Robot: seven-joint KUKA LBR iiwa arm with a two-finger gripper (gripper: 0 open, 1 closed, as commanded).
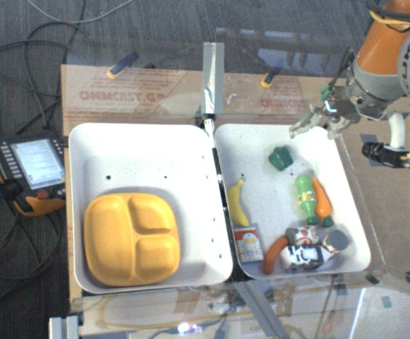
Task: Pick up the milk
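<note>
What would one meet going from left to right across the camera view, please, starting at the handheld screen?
Handheld screen → yellow tray → banana → green block → carrot → gripper.

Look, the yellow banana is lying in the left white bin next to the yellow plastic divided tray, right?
Not quite. The yellow banana is lying in the right white bin, by its left wall. The yellow plastic divided tray is in the left white bin. The camera view shows it.
</note>
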